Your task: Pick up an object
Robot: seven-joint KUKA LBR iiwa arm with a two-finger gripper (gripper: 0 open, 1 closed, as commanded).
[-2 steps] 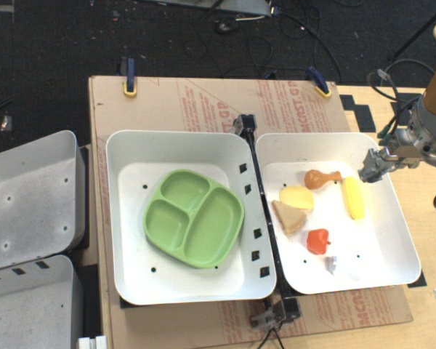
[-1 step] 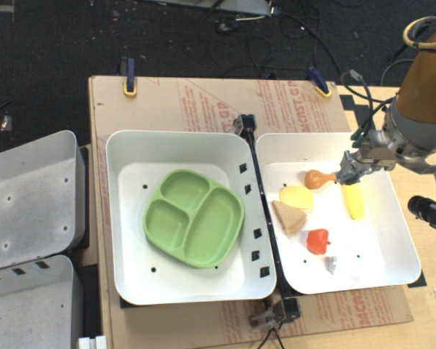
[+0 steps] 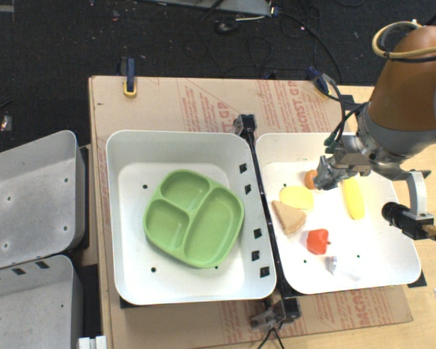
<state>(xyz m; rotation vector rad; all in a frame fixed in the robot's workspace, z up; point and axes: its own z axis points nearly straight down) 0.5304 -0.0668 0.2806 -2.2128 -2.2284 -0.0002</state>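
Note:
The right bin [image 3: 392, 267] holds several small items: a yellow rounded piece [image 3: 296, 197], a tan wedge [image 3: 290, 216], a red piece [image 3: 317, 241], a long yellow piece [image 3: 354, 198], a small orange piece [image 3: 312, 176] and a pale scrap [image 3: 331, 265]. My gripper [image 3: 325, 178] hangs low over the bin's upper middle, right beside the orange piece and just above the yellow rounded piece. Its dark fingers blend with the wrist, and nothing is seen between them.
The left bin [image 3: 131, 267] carries a green three-compartment plate [image 3: 194, 217]. A black divider with clips runs between the bins. White lids lie off the bench at the left. The arm's bulk covers the right bin's upper right corner.

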